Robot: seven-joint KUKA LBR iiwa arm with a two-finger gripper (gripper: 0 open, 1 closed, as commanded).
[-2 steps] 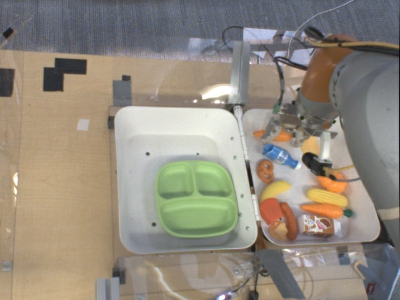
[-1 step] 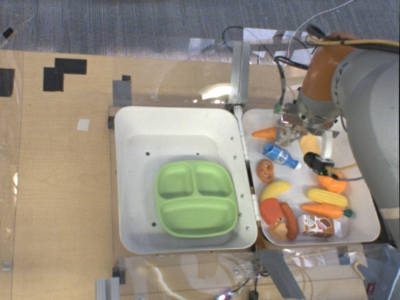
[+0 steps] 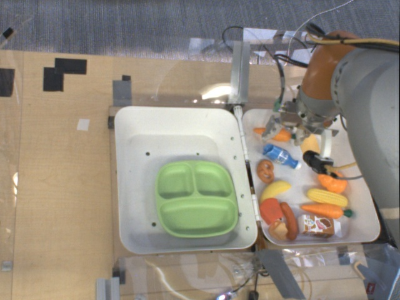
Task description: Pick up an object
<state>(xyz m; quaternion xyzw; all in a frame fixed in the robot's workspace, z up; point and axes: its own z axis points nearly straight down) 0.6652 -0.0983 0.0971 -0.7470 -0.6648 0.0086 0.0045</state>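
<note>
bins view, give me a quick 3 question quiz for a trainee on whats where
1. True or false: the green divided tray lies in the left bin.
2. Which item lies closest to the blue bottle in the right bin? A) the corn cob B) the carrot C) the small carton
3. Fill in: the gripper is over the ____ end of the right bin.

Key:
1. True.
2. A. The corn cob is nearer than the carrot below it or the carton at the near edge.
3. Far, near the small orange piece.
</note>
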